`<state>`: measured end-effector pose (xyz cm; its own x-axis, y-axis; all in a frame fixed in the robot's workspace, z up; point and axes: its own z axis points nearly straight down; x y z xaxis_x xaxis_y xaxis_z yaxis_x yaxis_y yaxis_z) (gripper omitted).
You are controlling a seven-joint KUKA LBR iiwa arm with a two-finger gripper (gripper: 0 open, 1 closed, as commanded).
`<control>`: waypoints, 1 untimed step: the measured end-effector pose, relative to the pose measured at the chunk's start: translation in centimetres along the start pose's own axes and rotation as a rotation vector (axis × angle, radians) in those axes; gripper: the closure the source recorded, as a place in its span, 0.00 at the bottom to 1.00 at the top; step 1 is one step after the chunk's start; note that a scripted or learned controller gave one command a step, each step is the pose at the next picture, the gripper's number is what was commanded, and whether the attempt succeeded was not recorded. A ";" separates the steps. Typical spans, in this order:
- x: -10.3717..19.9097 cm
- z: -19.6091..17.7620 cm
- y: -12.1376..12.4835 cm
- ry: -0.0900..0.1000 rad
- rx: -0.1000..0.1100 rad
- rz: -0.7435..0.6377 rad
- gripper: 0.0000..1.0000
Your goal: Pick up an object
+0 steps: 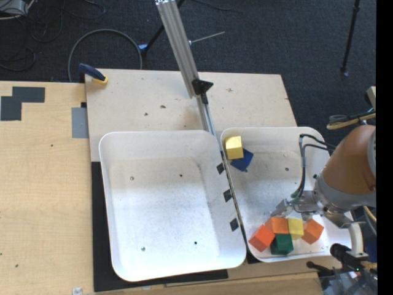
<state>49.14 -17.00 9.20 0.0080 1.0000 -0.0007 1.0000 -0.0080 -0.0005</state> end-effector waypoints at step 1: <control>6.2 -8.6 -0.4 0.003 -0.005 -0.014 0.00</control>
<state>48.83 -10.75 17.81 -0.0059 1.0000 0.0021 1.0000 0.0059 0.0041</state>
